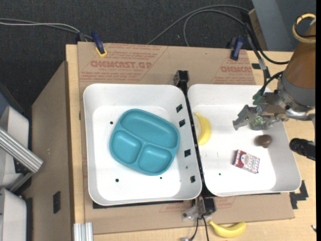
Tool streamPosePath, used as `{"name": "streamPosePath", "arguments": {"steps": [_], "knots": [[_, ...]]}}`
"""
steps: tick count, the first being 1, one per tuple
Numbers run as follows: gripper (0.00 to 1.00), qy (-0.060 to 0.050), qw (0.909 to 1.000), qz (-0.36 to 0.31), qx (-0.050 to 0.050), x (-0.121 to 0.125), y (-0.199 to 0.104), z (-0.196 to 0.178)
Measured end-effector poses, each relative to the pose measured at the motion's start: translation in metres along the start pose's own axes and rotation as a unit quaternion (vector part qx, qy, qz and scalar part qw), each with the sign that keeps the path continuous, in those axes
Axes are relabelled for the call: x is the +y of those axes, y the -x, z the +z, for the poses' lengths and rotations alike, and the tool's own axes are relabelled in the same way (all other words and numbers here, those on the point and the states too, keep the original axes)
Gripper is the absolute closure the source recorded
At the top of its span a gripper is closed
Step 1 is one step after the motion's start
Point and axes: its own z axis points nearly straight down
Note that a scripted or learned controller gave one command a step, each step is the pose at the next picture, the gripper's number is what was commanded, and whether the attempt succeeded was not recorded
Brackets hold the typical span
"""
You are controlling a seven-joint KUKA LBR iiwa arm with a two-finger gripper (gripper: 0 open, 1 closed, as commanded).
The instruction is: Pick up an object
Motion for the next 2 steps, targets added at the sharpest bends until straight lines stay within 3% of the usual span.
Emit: {"name": "streamPosePath", "arguments": {"steps": [1, 2], "knots": [[0.0, 0.006, 1.0, -0.001, -0.001, 0.002, 0.0, -0.006], [0.0, 0.003, 1.0, 0.0, 0.0, -0.001, 0.003, 0.057]]}}
